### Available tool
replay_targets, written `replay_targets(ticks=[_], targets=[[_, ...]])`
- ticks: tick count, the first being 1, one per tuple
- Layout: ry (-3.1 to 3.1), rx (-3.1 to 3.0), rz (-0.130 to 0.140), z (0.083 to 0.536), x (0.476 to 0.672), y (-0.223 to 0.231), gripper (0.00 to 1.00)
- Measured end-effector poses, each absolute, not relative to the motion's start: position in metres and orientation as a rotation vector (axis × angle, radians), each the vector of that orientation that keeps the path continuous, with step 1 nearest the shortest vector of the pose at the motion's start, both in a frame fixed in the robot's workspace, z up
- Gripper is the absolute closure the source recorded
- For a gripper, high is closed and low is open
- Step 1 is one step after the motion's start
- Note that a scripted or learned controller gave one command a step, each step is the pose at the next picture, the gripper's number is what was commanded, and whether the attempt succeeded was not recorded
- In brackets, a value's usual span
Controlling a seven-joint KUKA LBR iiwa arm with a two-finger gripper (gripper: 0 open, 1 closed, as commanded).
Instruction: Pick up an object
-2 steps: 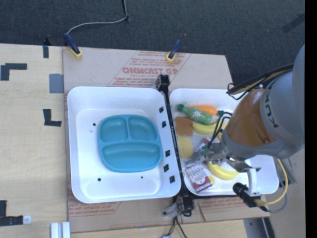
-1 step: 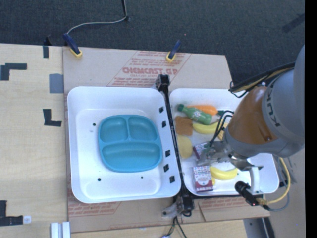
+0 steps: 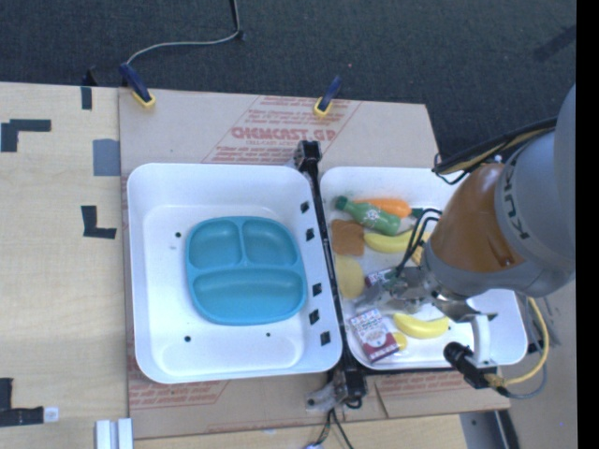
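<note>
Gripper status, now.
Gripper: low in the right white bin among the toy food; whether it is open, closed or holding anything cannot be told.

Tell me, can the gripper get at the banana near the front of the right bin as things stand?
Probably yes. The gripper hangs low in the right bin, just left of and above that banana, which lies bare on top with nothing over it. The red packet beside it could crowd the fingers.
</note>
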State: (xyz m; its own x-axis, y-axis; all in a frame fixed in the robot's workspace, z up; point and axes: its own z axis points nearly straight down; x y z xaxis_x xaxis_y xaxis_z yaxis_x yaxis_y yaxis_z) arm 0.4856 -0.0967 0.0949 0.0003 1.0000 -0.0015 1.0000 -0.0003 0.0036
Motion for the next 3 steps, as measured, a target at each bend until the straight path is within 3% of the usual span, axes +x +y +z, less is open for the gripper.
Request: replay_targets(ticks=[1, 2, 3], targets=[[2.222, 2.219, 0.002, 0.086, 0.536, -0.124, 0.0], [2.219, 2.219, 0.003, 0.086, 0.485, -0.096, 0.0], [2.221, 2.219, 0.001, 0.085, 0.535, -0.12, 0.0]])
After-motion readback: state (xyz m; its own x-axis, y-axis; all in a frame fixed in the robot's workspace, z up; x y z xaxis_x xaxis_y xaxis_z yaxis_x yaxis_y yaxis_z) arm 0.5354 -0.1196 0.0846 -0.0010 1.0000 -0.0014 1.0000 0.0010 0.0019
